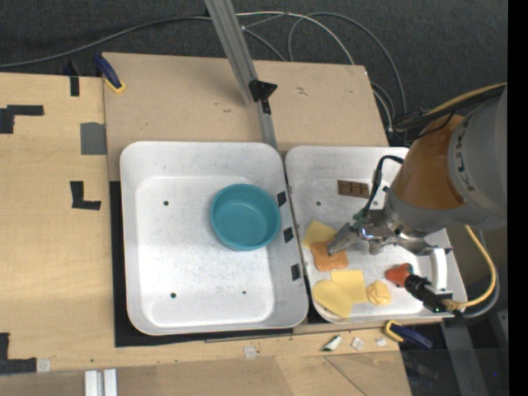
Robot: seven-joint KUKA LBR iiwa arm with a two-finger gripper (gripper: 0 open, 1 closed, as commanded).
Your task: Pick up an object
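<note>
A robotics lab: taped plywood bench (49, 180), loose cables (330, 23), white bins (140, 163).

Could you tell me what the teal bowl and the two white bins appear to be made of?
The teal bowl looks like plastic: one even colour, smooth, with a soft matte sheen and a thin rounded rim. The left bin and the right bin look like moulded white plastic too, judging by their rounded corners and lips; fine dark speckling suggests a scuffed or dirty surface. Painted metal cannot be excluded.
</note>
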